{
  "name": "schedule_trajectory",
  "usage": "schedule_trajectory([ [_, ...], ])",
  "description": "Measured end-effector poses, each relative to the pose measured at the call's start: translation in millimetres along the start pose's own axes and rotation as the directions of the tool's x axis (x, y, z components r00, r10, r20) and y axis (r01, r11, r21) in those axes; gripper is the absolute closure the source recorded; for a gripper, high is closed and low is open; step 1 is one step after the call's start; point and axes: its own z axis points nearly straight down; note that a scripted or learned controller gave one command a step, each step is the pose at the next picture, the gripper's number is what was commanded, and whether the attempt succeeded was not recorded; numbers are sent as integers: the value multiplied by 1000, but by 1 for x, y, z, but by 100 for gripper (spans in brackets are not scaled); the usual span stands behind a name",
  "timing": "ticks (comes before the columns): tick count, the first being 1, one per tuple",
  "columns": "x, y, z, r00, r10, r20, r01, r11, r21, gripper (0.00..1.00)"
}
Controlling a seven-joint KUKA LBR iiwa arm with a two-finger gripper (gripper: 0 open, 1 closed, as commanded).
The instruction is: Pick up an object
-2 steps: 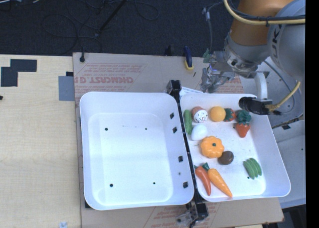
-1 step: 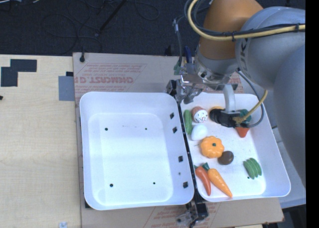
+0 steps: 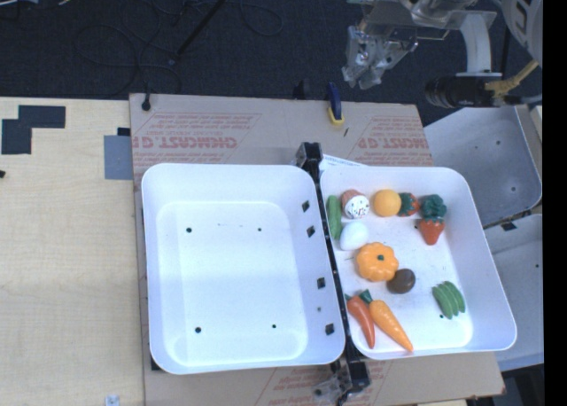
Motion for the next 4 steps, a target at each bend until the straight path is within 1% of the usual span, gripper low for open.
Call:
schedule_trajectory([
  [1, -3, 0, -29, 1000, -2, 2, 2, 1000, 13, 100],
  [2, -7, 0, -51, 1000, -3, 2, 3, 1000, 14, 100],
  [3, -27, 0, -59, 1000, 4, 2, -4, 1000, 15, 100],
  [4, -49, -10, -59, 1000, 5, 2, -5, 1000, 18, 100],
])
